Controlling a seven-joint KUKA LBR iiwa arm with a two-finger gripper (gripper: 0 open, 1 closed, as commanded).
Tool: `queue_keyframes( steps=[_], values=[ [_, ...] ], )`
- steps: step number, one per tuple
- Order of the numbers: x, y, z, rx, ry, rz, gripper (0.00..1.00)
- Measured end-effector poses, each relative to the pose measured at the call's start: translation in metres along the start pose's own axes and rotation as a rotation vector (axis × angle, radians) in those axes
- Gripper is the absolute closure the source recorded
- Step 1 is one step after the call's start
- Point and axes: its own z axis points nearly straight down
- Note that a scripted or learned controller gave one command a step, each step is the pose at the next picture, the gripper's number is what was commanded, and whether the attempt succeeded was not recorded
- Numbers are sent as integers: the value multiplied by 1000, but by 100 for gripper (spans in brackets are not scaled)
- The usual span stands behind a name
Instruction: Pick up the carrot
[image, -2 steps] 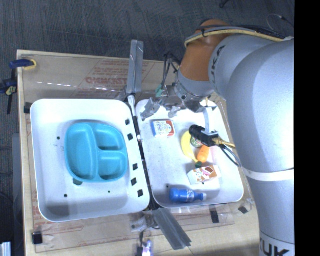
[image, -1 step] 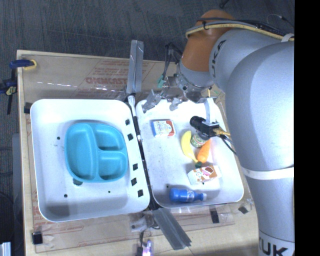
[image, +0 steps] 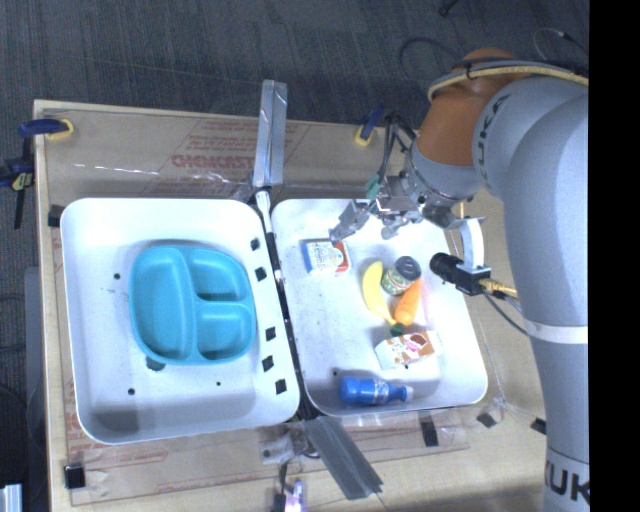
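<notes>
step: approach, carrot (image: 406, 304) not yet grasped | claw (image: 372, 218) spread wide, holding nothing, near right bin's (image: 455, 385) far edge | next: descend over carrot beside banana (image: 373, 289), close

The grey arm (image: 545, 250) runs off the right and near edges, its base cut from sight, and its orange-banded wrist covers the far right corner of the right bin (image: 455, 385). At the pincer (image: 375, 215), the metal parts blur together, and whether the fingers stand apart cannot be told. The carrot (image: 405, 305) lies partly under a small dark-lidded jar (image: 405, 272), its far end hidden. Print on the two small packets (image: 325, 257) is too small to read. A dark mark (image: 153, 363) peeks from beneath the blue tray (image: 195, 305), unidentifiable. The desk (image: 150, 150) loses its near left corner to the frame edge.
</notes>
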Motion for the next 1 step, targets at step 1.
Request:
queue_keyframes(
  steps=[1],
  values=[
    [24, 17, 28, 0, 0, -29, 0]
  ],
)
